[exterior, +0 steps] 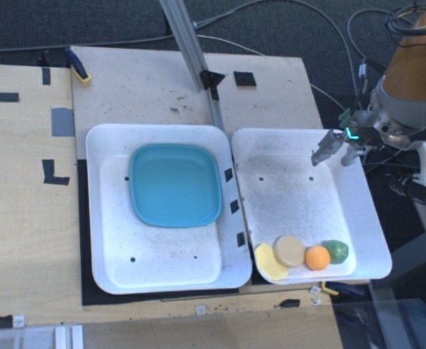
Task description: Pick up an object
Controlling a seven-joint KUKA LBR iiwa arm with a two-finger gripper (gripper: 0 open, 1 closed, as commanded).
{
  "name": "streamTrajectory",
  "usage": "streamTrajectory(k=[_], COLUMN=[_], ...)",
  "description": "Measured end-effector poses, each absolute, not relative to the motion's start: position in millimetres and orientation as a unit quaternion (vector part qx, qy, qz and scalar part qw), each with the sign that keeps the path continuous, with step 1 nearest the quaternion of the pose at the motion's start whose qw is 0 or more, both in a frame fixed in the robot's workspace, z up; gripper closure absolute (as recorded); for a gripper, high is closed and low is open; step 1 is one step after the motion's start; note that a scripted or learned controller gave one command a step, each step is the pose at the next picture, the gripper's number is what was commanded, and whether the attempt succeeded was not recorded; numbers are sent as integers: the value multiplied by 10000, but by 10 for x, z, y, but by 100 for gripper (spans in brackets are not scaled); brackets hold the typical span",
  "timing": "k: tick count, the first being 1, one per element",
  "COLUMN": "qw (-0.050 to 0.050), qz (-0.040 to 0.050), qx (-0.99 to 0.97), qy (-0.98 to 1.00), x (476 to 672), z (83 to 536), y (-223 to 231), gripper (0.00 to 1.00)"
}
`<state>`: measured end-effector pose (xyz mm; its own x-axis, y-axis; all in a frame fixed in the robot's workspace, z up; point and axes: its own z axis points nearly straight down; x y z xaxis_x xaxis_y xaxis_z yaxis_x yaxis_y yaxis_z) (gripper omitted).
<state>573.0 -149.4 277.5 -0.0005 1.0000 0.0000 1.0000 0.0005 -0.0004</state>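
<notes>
1. Hovering over the upper right corner of the right bin [358, 217], the gripper [336, 148] has its two fingers spread apart with nothing between them.
2. Nearest graspable things lie well apart from it, bunched along that same bin's near edge: a green object [336, 251] at the right end, an orange ball [317, 258] touching it, a tan disc [288, 251], and a yellow piece [269, 263] partly under the disc.
3. Judging by the crowding, the green object at the outer end looks the cleanest target; come straight down so one finger slips between it and the bin wall.
4. Beyond the right bin's left wall, the left bin [104, 217] bears a blue plate [175, 185].
</notes>
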Motion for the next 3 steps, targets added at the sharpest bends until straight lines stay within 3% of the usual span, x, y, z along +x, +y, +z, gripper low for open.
streamTrajectory(k=[1, 3], qw=[2, 17], qz=[2, 12], qx=[-7069, -7068], qy=[-7073, -7074], x=[5730, 5636], z=[2775, 1886], y=[-1494, -1416], gripper=[0, 0])
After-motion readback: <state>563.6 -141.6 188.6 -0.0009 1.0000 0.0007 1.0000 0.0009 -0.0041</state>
